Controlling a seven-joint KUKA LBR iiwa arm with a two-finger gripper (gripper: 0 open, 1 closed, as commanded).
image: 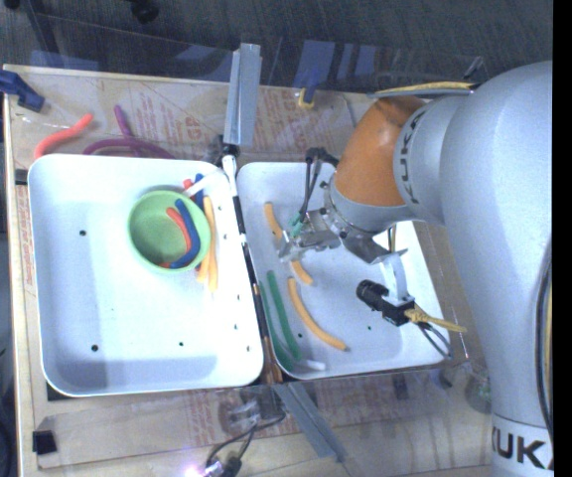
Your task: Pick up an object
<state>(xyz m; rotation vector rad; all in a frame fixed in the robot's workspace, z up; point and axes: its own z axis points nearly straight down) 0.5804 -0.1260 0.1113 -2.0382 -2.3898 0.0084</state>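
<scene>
Orange sticks (318,324), right bin (405,361): loose, flat, reachable from above. Gripper (296,246) low over them; whether it grips anything cannot be told.

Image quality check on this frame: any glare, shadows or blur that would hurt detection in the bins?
Camera view: the left bin is evenly lit with a soft shadow along its lower edge; the arm casts shade over the right bin near the gripper; mild glare on the arm's grey shell; the green bowl and orange strips read sharp; overall slightly soft, with no strong motion blur.
</scene>
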